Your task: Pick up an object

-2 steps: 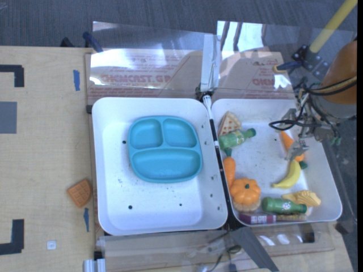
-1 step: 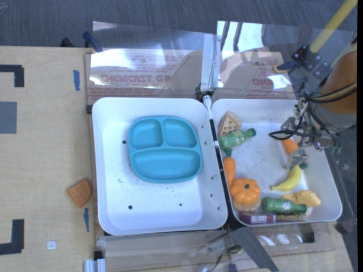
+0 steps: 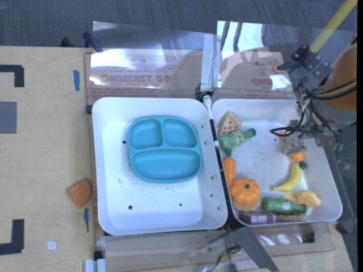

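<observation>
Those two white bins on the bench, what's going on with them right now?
A grey robot arm reaches in from the right over the right bin, which holds toy food: a pumpkin, a banana, a carrot, two green bottles and a waffle piece. Its tool hangs near the bin's upper right part, close to a small orange item; nothing is visibly picked up. The left bin holds a blue divided plate.

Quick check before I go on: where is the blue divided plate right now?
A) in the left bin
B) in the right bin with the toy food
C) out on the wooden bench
A: the blue divided plate lies flat inside the left bin; the pumpkin and banana are in the right bin.
</observation>
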Tool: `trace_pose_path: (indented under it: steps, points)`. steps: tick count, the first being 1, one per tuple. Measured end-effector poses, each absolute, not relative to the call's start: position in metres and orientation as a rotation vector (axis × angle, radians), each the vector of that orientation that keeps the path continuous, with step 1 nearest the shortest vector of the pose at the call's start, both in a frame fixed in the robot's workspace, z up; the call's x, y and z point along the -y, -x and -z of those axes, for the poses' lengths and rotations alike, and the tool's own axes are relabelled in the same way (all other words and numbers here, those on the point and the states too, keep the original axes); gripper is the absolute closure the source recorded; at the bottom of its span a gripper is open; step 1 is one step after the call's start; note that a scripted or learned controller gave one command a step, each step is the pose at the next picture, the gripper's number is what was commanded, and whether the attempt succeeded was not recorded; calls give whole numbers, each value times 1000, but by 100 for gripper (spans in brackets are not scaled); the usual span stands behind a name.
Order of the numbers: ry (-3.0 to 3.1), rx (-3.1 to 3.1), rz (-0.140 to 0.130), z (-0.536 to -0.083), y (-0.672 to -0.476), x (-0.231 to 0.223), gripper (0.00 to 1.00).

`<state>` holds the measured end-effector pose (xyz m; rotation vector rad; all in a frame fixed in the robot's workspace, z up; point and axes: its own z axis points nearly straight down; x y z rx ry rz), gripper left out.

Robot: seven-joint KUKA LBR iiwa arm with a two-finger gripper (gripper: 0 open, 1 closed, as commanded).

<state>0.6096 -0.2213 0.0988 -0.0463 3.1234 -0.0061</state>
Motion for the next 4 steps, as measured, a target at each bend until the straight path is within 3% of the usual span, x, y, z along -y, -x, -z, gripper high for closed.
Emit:
trace_pose_path:
  steps: [1, 2, 3, 4]
  points:
    - [47, -3125, 5, -98, -609, 221, 0]
    - [-101, -3130, -2, -88, -582, 221, 0]
    - [-99, -3121, 2, -99, -585, 221, 100]
    - [-99, -3123, 1, -98, -585, 221, 0]
